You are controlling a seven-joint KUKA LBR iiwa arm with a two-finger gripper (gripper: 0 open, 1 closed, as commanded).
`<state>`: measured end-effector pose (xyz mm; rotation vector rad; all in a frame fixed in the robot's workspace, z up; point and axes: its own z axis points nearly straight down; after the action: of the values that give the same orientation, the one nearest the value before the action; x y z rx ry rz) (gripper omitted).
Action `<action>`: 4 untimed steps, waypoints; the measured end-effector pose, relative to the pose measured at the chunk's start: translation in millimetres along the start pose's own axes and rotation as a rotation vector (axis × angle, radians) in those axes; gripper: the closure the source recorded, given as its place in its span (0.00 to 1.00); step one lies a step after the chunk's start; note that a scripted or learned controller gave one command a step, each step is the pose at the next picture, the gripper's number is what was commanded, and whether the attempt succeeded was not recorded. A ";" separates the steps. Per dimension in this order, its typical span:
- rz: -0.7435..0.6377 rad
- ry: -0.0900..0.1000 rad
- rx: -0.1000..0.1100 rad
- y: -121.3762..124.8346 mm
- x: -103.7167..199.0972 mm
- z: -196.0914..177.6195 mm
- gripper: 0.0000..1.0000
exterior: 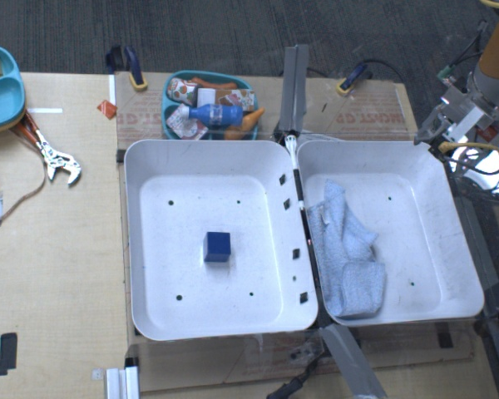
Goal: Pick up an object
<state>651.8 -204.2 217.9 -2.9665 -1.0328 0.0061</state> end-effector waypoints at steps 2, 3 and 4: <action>-0.022 0.002 -0.001 -6.5 -22.5 -44.2 0.00; 0.221 -0.001 0.003 -85.4 -33.0 -7.4 0.00; 0.040 0.001 0.000 -109.2 -23.7 -34.0 0.00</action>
<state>565.6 -133.2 252.1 -2.9864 -0.9729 0.0048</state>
